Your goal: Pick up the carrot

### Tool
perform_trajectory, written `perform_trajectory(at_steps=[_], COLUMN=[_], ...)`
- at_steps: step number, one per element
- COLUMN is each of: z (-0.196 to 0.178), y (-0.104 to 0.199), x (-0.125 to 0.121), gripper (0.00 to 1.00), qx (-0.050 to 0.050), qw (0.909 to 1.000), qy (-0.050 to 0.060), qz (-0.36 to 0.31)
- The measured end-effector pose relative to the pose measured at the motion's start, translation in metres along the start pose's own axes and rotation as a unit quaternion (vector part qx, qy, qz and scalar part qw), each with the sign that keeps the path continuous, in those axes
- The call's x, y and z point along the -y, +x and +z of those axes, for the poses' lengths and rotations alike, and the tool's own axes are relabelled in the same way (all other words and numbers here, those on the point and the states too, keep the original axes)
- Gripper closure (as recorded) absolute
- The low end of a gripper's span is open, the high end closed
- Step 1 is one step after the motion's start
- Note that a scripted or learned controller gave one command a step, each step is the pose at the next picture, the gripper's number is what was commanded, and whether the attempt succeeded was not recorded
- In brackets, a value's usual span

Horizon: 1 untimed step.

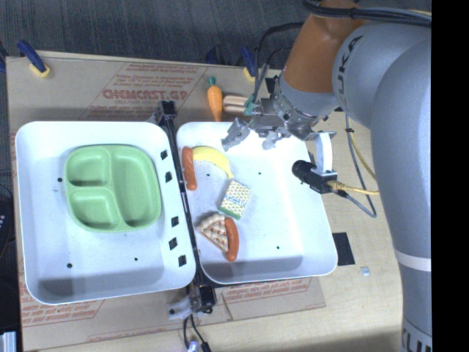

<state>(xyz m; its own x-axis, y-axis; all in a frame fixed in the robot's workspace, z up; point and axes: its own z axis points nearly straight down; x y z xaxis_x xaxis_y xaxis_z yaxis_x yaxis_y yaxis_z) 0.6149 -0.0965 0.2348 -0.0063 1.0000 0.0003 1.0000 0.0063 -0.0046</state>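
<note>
Cardboard behind bins: carrot (214,101) partly hidden; gripper (253,136) spread, nothing between.

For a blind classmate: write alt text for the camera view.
The end effector hovers at the right bin's far rim, near the carrot lying outside on the bench. That bin holds a banana, sausages and a sandwich; the left bin holds a green plate.

The arm (388,123) is big, round and smooth, painted light grey. Just above the claw (253,134) sits a wide orange band (315,46). The claw has two thin grey metal fingers (236,136). Black cables (275,39) loop behind it. Beside the claw, a small black part (311,174) sticks out with a yellowish wire (355,191).
</note>
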Motion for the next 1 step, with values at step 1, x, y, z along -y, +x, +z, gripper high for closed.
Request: perform_trajectory(at_steps=[1], z=[0.1374], y=[0.0024], x=[-0.0457], gripper=[0.00], qx=[-0.002], qw=[0.9957], qy=[-0.006], qz=[0.093])
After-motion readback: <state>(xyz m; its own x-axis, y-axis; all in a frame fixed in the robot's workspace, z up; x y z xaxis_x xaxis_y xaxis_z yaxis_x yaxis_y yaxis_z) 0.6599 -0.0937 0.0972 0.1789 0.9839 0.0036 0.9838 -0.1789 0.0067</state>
